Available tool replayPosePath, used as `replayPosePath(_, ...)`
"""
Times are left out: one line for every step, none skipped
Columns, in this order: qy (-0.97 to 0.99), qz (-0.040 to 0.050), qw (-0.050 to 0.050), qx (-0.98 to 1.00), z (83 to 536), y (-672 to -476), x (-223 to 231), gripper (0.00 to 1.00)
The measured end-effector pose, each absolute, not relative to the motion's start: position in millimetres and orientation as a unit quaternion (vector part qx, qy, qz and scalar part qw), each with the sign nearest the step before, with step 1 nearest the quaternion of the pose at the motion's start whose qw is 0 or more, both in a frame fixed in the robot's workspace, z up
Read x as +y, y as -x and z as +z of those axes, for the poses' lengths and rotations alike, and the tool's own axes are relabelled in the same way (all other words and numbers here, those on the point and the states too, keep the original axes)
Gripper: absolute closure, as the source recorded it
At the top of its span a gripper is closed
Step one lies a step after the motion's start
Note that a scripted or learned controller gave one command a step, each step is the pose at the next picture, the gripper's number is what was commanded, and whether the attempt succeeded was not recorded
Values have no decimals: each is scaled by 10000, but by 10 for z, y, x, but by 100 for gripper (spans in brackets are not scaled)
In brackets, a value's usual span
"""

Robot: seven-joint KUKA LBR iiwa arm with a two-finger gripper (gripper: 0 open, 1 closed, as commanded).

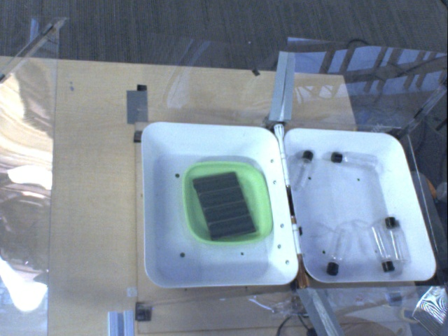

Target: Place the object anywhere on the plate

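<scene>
A dark grey ribbed rectangular block point(224, 205) lies on a green square plate point(260, 208) in the middle of the left white bin point(161, 187). It rests slightly turned, within the plate's rim. In the right white bin point(413, 208) lie several clear plastic vials with black caps point(387, 243), near the bin's corners and lower edge.
A metal divider bar point(283, 93) stands behind the gap between the two bins. The wooden bench point(84, 208) stretches out to the left. A clear panel point(28, 152) with bright reflections covers the far left.
</scene>
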State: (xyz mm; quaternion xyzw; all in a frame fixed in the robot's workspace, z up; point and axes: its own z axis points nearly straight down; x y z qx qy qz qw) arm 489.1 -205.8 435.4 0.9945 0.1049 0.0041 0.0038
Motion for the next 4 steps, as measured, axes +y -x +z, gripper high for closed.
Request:
replayPosePath(-9945, 40, 38, 1050, 4354, -4891, -2058, 0)
replayPosePath(-9944, 39, 38, 1051, 4354, -4891, -2057, 0)
replayPosePath(-9944, 39, 38, 1052, 4355, -4891, -2057, 0)
replayPosePath(-9944, 40, 38, 1052, 4356, -4891, -2057, 0)
